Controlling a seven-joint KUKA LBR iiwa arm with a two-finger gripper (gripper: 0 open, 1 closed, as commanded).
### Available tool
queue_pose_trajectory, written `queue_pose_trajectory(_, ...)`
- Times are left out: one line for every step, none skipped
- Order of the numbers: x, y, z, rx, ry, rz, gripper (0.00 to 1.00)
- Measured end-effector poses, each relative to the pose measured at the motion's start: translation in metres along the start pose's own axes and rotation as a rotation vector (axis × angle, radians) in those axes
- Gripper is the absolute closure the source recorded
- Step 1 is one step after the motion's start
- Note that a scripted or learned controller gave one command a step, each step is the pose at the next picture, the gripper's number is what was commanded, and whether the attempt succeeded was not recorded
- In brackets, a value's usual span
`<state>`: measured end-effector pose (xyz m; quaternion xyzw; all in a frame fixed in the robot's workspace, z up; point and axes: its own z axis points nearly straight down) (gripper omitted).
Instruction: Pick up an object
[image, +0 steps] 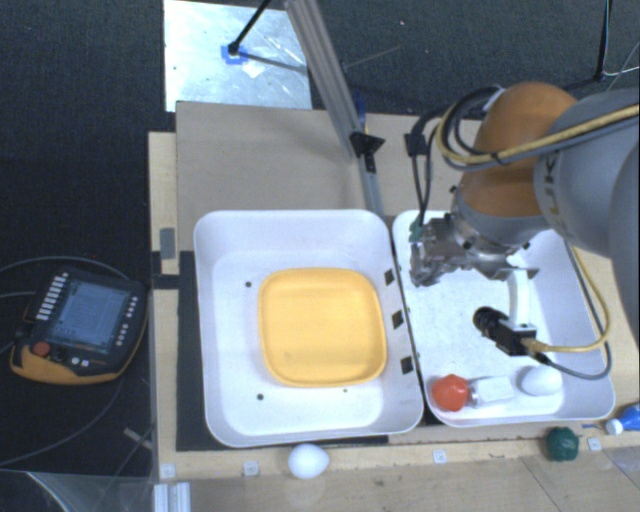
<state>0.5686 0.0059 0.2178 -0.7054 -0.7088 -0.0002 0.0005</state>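
My gripper (424, 266) hangs over the upper left part of the right bin (590, 400), close to the wall it shares with the left bin. It points down, and its tip is dark and blurred. A red ball (450, 392) lies at the right bin's front left. Beside the ball lies a small white piece (492, 390), and a white egg-shaped object (541, 381) lies further right. All three lie well in front of the gripper. A square yellow plate (323, 327) lies flat in the left bin (225, 300).
A black cylinder (498, 329) on a yellow cable hangs from the arm over the right bin's middle. On the bench's front edge lie a white egg (308, 461), a green ball (561, 443) and a blue item (620, 423). A teach pendant (78, 327) sits far left.
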Motion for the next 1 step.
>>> queue_pose_trajectory(0.0496,-0.003,-0.0153,-0.002,0.0,0.0,1.0)
